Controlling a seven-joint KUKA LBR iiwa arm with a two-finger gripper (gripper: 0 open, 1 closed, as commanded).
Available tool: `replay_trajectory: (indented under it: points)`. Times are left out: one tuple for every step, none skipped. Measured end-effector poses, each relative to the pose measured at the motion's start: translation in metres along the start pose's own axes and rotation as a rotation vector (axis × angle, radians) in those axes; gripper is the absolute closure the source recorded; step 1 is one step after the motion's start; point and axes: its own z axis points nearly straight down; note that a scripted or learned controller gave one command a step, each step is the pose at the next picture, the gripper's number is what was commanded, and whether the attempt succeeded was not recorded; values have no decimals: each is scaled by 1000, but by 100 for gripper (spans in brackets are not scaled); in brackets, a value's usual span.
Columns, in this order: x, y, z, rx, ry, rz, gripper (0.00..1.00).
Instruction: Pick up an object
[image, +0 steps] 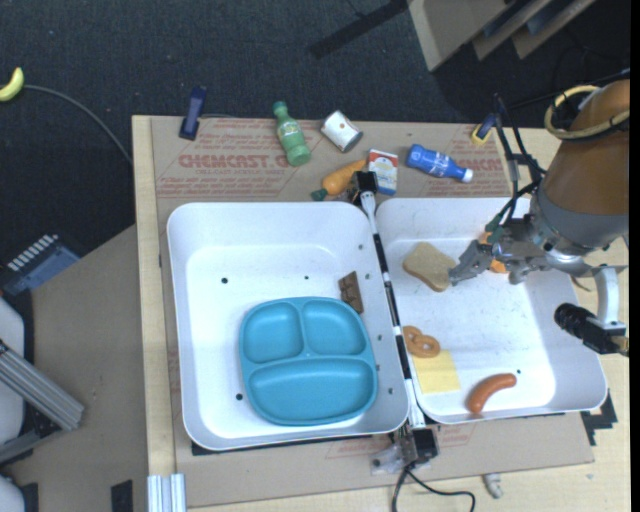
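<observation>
In the right bin (560, 400) lie a tan bread slice (428, 265), a small pretzel (422, 345), a yellow cheese slice (437, 373) and an orange sausage (492, 391). My gripper (492, 270) hangs over the upper middle of this bin, just right of the bread slice. It is open, fingers spread, with nothing between them. The left fingertip (465, 270) is close to the bread's right edge; I cannot tell whether it touches.
The left bin (200, 250) holds a blue divided plate (306, 360) and a small brown piece (350, 291) by its right wall. Behind the bins lie a green bottle (292, 135), a white can (341, 130), a blue bottle (438, 163), a carrot (340, 180) and a small carton (382, 170).
</observation>
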Motion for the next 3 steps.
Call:
replay_trajectory:
  points:
    - [-47, -6, 119, -1, -1, 1, 0]
    - [-88, 41, 118, -3, -3, 1, 0]
    - [-57, 95, 118, -4, -1, -1, 0]
